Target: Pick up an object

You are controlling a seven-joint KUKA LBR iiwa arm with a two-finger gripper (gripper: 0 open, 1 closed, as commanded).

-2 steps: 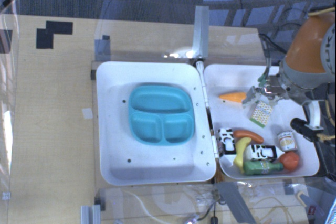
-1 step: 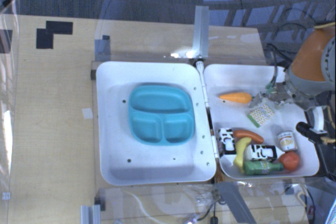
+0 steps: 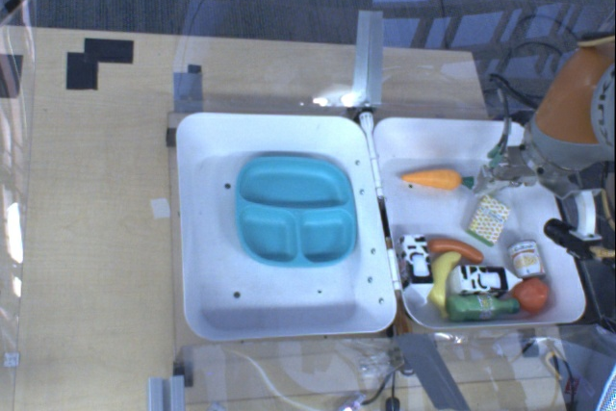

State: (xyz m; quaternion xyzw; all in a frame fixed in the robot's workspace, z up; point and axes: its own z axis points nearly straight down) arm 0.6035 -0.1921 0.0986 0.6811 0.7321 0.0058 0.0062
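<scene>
The gripper (image 3: 502,170) hangs low in the right white bin (image 3: 423,144), beside the orange plastic carrot (image 3: 432,179); its grip can't be made out.

No lettering reads clearly; the small can's (image 3: 525,258) label is too blurred.
</scene>
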